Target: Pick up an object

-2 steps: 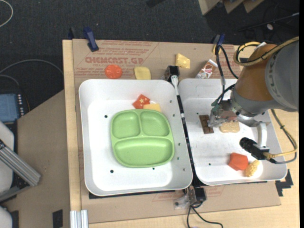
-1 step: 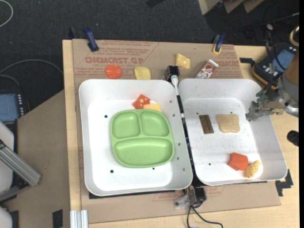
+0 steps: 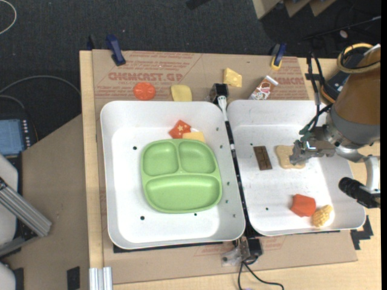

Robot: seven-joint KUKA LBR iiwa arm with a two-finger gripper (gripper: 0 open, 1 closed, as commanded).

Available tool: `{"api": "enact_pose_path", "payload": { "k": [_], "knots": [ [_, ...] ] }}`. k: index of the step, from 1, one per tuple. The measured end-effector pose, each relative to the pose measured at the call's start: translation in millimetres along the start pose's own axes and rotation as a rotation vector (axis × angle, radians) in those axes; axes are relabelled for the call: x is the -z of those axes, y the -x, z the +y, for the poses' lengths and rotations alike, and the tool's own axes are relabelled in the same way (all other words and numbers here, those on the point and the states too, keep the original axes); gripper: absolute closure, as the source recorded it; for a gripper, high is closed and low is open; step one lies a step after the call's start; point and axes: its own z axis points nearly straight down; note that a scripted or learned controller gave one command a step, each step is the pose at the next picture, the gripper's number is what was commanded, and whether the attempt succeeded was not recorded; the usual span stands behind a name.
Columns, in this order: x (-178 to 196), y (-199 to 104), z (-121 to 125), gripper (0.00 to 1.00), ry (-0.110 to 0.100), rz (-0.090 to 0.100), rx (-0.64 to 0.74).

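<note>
One pale tan cookie [image 3: 289, 157] lies under the claw [image 3: 300, 153].

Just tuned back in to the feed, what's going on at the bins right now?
The arm reaches in from the right, its gripper low over a tan, bread-like piece in the right bin. A brown bar, an orange block and a corn cob lie loose there. Nothing looks lifted yet.
</note>
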Motion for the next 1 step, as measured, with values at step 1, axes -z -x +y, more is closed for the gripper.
{"api": "enact_pose_path", "payload": {
  "k": [1],
  "knots": [
    [1.0,2.2,0.5,0.0,0.003,-0.002,-0.002]
  ]
}}
